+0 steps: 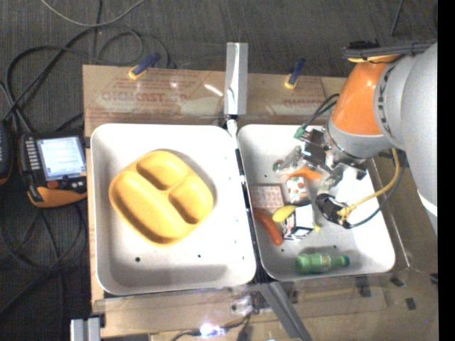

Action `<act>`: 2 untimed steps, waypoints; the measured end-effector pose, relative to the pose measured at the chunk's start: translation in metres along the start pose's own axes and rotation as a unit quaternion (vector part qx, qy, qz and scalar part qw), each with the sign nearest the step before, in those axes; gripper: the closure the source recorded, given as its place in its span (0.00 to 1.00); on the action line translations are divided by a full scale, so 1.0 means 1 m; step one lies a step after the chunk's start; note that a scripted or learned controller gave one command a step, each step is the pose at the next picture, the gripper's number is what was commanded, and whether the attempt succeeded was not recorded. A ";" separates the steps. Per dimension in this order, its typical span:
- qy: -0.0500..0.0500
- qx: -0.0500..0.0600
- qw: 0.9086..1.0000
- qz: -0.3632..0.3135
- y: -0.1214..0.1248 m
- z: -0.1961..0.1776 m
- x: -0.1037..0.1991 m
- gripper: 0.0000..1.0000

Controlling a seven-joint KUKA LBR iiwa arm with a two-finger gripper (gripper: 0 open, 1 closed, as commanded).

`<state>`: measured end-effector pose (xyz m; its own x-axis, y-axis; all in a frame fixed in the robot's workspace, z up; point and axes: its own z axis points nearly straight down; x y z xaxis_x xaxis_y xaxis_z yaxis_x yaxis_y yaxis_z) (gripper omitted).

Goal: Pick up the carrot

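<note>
- Two white bins sit side by side in the camera view: the left bin (114, 261) carries a yellow divided plate (161, 195), and the right bin (377, 251) carries the clutter.
- Lying near the right bin's left wall, tilted, is the carrot (269, 225), its upper end just beside a yellow item (283, 214) (possibly a banana; too small to be sure).
- Around them lie a small white box (300, 222), a patterned card (264, 195), a white-and-orange carton (296, 187) and, along the near edge, a green bottle (321, 262).
- Over the bin's upper middle hangs the gripper (304, 163), apart from the carrot; whether it is spread or closed I cannot tell, and nothing is visibly held.
- Risk, as I judge it: the carrot is crowded by the yellow item and the box and lies close to the wall, so a descent could nudge a neighbour, catch the wrong thing, or push the carrot aside.
- A loose yellow cable (370, 197) near the wrist might also brush the objects.
</note>
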<state>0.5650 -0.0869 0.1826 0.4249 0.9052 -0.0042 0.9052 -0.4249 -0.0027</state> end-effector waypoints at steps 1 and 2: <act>0.006 -0.008 0.999 0.039 0.008 0.084 -0.036 0.00; 0.008 -0.011 0.999 0.038 0.010 0.073 -0.033 1.00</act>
<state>0.5596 -0.1214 0.1099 0.4915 0.8708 0.0119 0.8706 -0.4917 0.0192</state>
